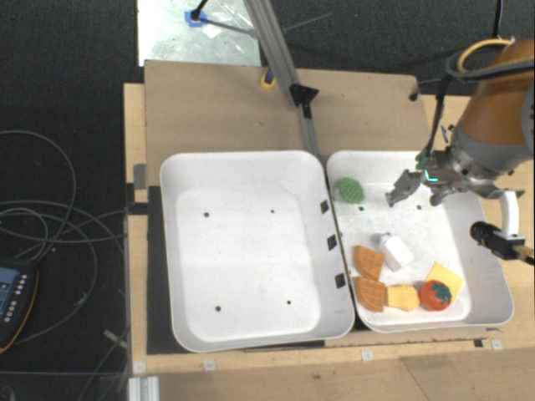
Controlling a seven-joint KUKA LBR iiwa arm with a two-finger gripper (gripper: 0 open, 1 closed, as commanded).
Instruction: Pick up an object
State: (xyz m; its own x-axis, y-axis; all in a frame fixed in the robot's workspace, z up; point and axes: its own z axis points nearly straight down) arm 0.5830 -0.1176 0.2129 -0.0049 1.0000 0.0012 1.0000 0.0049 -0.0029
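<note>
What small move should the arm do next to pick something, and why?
Probably move the pincer toward the green ball and lower onto it. The pincer hangs above the right bin holding nothing, and the ball lies apart from the other toys, near the pincer.

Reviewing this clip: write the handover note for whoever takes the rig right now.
Gripper: open, holding nothing, above the far part of the right bin.
In that bin: green ball at the far left corner; white block, two waffle pieces, yellow pieces and red tomato-like piece near the front.
Done: nothing picked.
Left: descend on an object, close, lift.
</note>
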